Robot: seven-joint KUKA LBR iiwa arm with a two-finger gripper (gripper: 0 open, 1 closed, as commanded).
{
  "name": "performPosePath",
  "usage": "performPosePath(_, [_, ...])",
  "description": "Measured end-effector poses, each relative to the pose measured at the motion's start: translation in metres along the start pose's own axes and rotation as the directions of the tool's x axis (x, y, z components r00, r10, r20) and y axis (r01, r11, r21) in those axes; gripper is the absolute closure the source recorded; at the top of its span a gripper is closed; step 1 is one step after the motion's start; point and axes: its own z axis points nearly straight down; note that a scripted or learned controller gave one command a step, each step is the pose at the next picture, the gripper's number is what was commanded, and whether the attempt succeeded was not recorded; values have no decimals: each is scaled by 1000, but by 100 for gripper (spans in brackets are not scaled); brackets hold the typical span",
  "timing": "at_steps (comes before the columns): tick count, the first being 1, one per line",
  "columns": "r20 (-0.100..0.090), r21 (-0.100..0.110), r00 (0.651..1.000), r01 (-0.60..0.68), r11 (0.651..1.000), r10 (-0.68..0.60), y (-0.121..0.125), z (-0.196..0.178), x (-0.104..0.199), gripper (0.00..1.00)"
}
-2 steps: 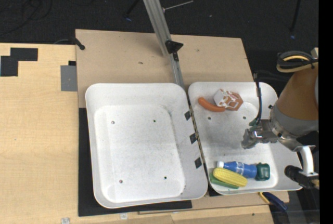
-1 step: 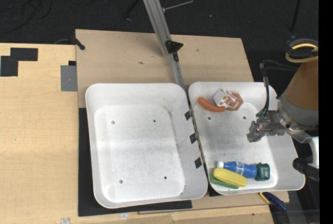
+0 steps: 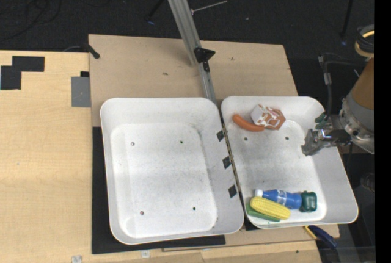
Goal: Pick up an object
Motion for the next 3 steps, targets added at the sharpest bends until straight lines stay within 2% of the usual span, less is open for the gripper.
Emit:
performPosePath(1, [-2, 6, 1000, 3, 1000, -3, 17, 8, 43, 100])
performPosePath(3, [-2, 6, 1000, 2, 1000, -2, 75, 35, 129, 100])
